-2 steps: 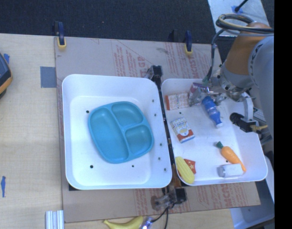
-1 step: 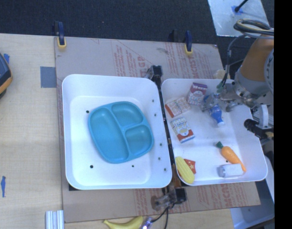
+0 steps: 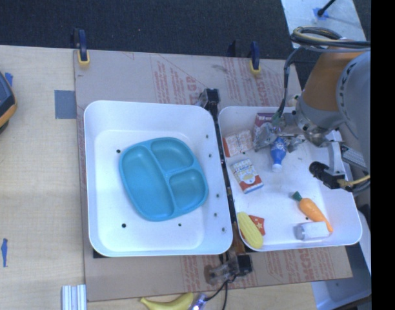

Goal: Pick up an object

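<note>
Right bin point(image 3: 352, 228) holds the pickable clutter; nearest the gripper point(image 3: 270, 136) is a small white bottle with a blue cap point(image 3: 278, 155), lying just below the metal fingertips, cap end toward the upper part of the bin; whether the bottle is touched I cannot tell; nothing is visibly between the fingers, and the state of the jaws cannot be made out against the clutter under them. A red-and-white card point(image 3: 264, 118) lies at the bin's top edge, partly under the gripper; a second red-and-white packet point(image 3: 235, 143) sits by the left wall; a small carton with a red end point(image 3: 246, 175) lies just below that packet, tilted. A toy carrot point(image 3: 312, 209) with a green top lies toward the lower right, well apart from the bottle; a grey-white cylinder point(image 3: 312, 230) lies just below the carrot, near the bottom wall. A yellow corn cob point(image 3: 250, 230) rests in the lower left corner, touching a small red piece point(image 3: 258, 223).

The arm point(image 3: 333, 92) comes in from the right, orange band above the wrist, black cables looping over it. Left bin point(image 3: 97, 192) carries a blue divided plate point(image 3: 163, 177), three compartments, roughly centred. Both bins sit on cardboard point(image 3: 152, 76) clamped to a wooden bench point(image 3: 30, 192); a banana point(image 3: 168, 301) shows at the bottom edge; a dark device point(image 3: 0, 99) at the far left.
</note>
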You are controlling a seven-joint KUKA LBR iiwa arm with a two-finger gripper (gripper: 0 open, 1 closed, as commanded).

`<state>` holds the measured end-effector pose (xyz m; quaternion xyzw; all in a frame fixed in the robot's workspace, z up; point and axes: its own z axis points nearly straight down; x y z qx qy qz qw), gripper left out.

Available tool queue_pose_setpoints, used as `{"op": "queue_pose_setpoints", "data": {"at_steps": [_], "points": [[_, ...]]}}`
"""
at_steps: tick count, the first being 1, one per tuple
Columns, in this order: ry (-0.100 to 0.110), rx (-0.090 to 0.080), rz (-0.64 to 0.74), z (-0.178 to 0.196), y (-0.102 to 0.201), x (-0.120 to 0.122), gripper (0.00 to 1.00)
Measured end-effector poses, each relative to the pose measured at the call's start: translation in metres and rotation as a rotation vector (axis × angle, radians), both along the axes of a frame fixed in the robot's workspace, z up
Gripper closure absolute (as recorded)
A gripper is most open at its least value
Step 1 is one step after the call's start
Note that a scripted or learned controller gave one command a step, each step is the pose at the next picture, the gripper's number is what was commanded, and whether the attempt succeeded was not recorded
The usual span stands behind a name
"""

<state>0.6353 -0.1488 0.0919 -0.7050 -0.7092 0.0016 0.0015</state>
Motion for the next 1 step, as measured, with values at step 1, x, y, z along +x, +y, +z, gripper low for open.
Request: {"op": "queue_pose_setpoints", "data": {"at_steps": [1], "points": [[-0.002,0.0,-0.001,0.0003,0.0272,0.0212,0.0]]}}
